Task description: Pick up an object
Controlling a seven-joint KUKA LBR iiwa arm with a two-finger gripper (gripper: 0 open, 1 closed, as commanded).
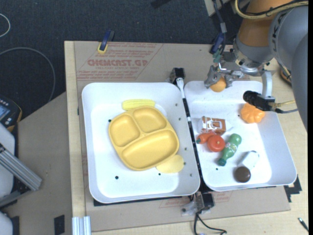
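Observation:
My gripper hangs over the far left corner of the right bin. A small round orange-yellow object sits between its fingers, and the jaws are closed on it. Lower in that bin lie an orange bell pepper, a brown and white packet, a red tomato, a green bottle, a white piece and a dark brown ball.
The left bin holds a yellow divided plate, a yellow corn cob at its far side and a pale yellow piece at its near side. A black part juts over the right bin near the pepper.

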